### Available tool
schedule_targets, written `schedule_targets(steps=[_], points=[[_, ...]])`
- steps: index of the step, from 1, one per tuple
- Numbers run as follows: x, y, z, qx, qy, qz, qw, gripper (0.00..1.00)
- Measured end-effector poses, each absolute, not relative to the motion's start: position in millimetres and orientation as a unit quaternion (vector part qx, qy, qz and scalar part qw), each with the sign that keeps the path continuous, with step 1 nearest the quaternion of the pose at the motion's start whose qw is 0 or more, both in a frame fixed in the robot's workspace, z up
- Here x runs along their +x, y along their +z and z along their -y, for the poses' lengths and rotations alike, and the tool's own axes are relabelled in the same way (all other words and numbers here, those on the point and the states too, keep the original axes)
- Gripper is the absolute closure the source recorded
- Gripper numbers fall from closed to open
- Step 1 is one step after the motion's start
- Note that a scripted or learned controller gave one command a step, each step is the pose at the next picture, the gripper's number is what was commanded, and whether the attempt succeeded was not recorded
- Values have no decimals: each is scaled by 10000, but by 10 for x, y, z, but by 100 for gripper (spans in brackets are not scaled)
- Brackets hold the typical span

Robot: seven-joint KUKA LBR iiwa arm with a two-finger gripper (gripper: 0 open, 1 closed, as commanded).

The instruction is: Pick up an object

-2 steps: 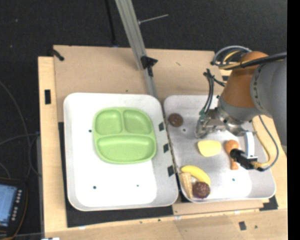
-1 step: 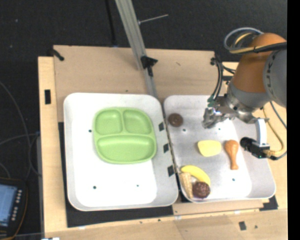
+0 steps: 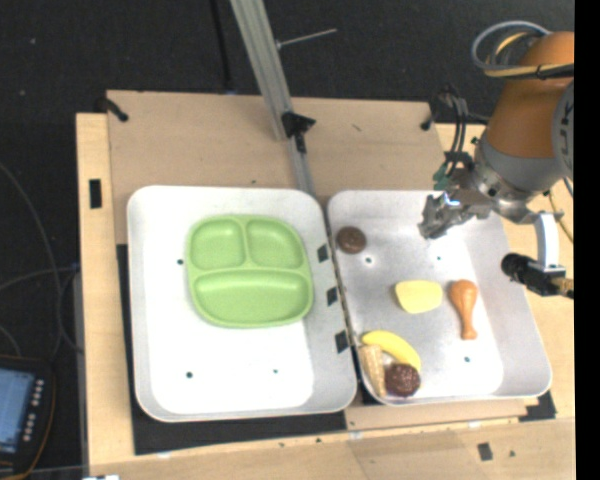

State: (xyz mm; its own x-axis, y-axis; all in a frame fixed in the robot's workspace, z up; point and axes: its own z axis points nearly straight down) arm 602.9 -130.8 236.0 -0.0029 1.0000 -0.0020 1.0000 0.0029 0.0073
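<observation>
The right bin (image 3: 500, 363) holds a brown round piece (image 3: 351, 239) near its far left corner, a pale yellow block (image 3: 418, 296) in the middle and an orange drumstick (image 3: 465, 306) beside it. At the near left corner lie a banana (image 3: 392, 348) and a dark brown ball (image 3: 402, 379). My gripper (image 3: 436, 219) hangs over the far part of this bin, above and a little right of the yellow block, with nothing seen between its fingers.
The left bin (image 3: 160, 368) carries a green divided plate (image 3: 249, 271). A slanted metal rod (image 3: 268, 68) rises behind the bins. A black fitting (image 3: 528, 268) sits at the right bin's right rim. A tablet (image 3: 10, 408) lies at the lower left.
</observation>
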Motion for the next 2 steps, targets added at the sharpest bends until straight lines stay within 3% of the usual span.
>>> schedule_targets(steps=[1,2], points=[[6030,2171,1324,7071,-12,-7071,6,100],[6022,2151,862,7053,1,-7089,1,100]])
